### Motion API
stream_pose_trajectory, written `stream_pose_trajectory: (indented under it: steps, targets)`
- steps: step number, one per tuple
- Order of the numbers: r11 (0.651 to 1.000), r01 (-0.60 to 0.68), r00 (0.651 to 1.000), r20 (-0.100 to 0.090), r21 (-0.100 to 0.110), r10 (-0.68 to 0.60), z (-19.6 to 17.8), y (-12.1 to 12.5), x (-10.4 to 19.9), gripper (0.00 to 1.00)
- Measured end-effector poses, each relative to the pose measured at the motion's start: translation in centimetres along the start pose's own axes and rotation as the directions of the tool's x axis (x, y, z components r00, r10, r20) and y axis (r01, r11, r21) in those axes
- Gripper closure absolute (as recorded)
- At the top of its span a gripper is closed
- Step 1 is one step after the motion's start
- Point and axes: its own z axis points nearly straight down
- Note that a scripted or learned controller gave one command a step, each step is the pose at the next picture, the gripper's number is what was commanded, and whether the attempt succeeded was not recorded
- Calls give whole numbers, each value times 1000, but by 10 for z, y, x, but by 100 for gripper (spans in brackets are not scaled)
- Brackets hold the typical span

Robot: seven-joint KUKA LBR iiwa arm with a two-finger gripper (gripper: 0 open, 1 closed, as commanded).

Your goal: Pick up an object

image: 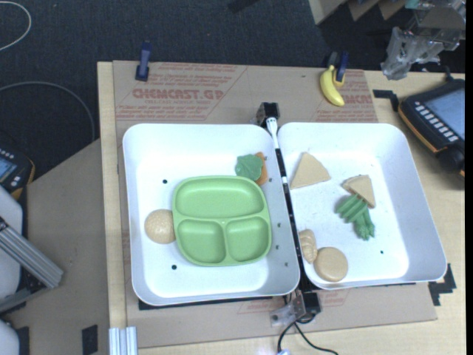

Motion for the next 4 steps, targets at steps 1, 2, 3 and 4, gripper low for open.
stream_pose_trajectory:
  steps: [1, 2, 3, 4]
  targets:
    - [1000, -8, 1000, -2, 21, 8, 132, -8, -62, 100]
    - [1000, -9, 1000, 5, -4, 9, 42, -24, -128, 100]
    - [1000, -6, 1000, -2, 12, 6, 111, -16, -180, 100]
    - [1000, 6, 1000, 1, -9, -6, -4, -20, -122, 100]
